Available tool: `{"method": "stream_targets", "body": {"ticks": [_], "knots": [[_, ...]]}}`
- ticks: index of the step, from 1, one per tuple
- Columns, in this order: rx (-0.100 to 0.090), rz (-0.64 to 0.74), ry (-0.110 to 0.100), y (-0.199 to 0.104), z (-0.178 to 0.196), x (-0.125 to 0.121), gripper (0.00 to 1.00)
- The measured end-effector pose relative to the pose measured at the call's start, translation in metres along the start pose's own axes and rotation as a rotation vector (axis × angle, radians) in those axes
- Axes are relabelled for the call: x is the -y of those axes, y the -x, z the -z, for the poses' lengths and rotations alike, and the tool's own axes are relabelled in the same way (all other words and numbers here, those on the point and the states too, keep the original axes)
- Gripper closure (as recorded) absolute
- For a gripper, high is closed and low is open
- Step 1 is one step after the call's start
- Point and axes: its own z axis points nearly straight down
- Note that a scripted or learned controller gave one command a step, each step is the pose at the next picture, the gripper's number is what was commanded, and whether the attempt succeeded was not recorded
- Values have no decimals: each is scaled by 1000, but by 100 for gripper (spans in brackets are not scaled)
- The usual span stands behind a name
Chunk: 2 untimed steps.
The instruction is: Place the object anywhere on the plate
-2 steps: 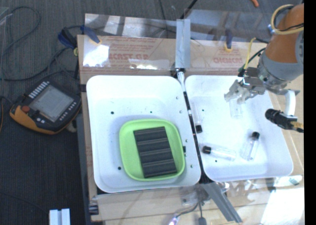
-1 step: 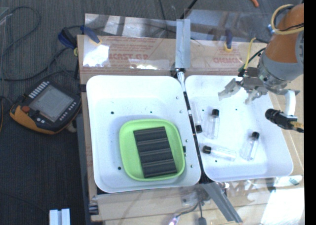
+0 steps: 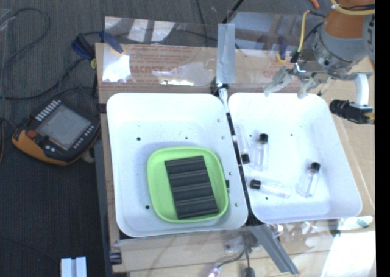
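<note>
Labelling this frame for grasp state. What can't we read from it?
- Gripper, camera view: blurred at the right bin's far rim; open or shut not readable.
- Arm: cut off by the top and right edges.
- Vials: clear glass on white; contents unreadable.
- Plate: middle hidden by the dark ribbed block.

Dark grey carpet point(image 3: 55, 221) surrounds the bench; black cables point(image 3: 27, 56) trail far left, beside a teach pendant point(image 3: 58, 131).
</note>
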Motion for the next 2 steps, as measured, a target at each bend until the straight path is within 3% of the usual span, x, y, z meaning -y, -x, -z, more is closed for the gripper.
{"method": "stream_targets", "body": {"ticks": [1, 2], "knots": [[-2, 38, 1, -10, 74, -29, 0], [0, 132, 1, -30, 160, -29, 0]]}}
